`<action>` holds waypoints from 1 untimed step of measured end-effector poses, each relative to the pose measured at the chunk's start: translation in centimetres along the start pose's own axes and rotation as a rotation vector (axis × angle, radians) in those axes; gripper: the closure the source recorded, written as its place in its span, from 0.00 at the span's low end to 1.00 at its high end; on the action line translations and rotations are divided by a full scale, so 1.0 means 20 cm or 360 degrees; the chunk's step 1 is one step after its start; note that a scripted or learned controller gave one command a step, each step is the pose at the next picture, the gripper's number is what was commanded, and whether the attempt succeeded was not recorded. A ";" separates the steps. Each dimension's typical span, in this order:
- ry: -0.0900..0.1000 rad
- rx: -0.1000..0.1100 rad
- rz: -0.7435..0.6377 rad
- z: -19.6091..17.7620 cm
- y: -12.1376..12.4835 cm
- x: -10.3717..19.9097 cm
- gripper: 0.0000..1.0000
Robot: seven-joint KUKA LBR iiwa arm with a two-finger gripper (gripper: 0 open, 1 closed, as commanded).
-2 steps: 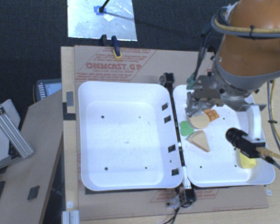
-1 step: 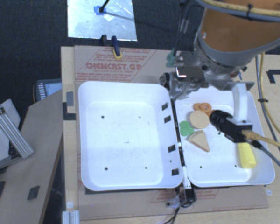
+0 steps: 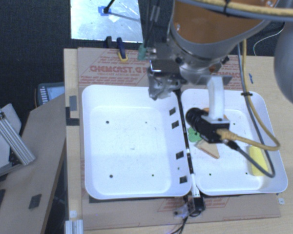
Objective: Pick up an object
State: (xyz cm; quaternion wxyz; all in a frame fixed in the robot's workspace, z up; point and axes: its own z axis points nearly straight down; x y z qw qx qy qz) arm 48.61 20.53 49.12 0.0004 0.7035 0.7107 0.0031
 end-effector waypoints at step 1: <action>0.0000 -0.0001 0.0005 -0.20 0.00 0.15 1.00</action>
